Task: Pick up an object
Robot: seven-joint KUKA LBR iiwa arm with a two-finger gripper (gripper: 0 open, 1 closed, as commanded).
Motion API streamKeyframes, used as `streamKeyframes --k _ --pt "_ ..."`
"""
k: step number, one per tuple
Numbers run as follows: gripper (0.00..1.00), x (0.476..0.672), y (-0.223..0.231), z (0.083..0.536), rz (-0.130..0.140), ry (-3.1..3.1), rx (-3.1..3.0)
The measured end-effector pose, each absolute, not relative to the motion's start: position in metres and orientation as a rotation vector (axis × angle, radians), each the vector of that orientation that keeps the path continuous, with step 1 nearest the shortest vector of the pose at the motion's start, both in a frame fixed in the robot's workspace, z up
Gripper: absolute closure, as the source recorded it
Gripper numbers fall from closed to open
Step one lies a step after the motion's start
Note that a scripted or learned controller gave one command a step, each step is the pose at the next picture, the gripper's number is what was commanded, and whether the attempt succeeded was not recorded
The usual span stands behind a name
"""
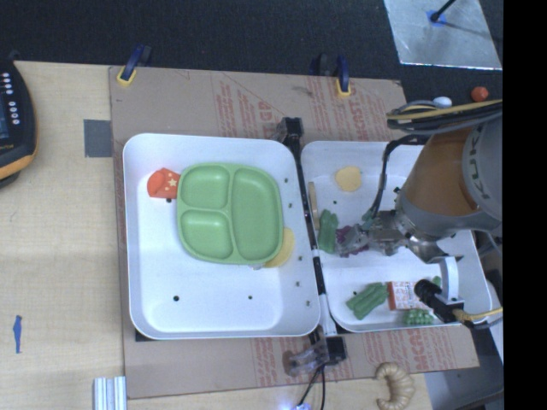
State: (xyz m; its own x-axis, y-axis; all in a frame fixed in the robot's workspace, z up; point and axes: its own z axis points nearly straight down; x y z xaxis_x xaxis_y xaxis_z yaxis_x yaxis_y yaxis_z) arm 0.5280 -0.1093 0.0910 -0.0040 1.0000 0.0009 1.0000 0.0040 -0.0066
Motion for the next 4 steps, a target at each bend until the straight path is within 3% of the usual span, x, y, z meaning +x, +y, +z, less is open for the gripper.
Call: streamKeyframes --k 1,2,3,4 --pt "0.0 0.56 -0.1 0.092 0.002 -2.229 -2.214" --pt "0.0 0.661 -0.147 0.094 -0.005 -2.235 -2.22" --pt "0.0 0.657 -0.211 0.168 0.0 -2.226 -2.226" --pt "0.0 0.574 -0.138 0.117 0.01 -2.216 -2.207"
